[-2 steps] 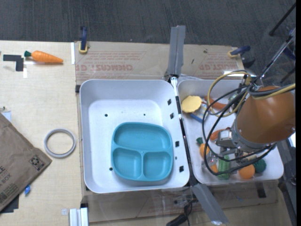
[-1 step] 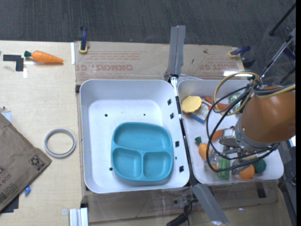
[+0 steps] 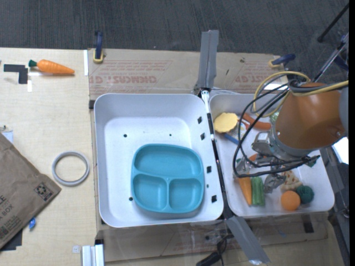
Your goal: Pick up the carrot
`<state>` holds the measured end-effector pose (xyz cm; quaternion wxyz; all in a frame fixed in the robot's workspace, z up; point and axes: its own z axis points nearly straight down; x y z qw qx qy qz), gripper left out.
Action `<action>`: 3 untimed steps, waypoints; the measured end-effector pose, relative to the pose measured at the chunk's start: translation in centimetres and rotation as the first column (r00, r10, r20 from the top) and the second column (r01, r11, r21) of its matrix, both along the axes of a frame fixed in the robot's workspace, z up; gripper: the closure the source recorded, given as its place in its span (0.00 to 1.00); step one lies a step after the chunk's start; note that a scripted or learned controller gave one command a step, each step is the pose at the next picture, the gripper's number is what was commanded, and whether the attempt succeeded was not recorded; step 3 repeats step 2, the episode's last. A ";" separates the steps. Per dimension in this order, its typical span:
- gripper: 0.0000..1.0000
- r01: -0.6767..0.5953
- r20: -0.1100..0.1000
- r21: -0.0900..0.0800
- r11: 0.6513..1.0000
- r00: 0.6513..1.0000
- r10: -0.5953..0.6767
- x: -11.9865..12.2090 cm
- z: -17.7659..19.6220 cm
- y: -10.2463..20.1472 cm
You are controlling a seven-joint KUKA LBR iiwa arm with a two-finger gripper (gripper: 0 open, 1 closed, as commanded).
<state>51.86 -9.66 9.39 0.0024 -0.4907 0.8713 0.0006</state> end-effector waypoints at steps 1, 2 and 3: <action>1.00 0.004 0.003 0.003 1.000 1.000 -0.004 0.1 0.9 0.1; 1.00 -0.268 0.001 0.000 0.963 0.963 0.268 5.6 9.8 5.7; 1.00 -0.268 0.001 0.000 0.963 0.963 0.268 5.6 9.8 5.7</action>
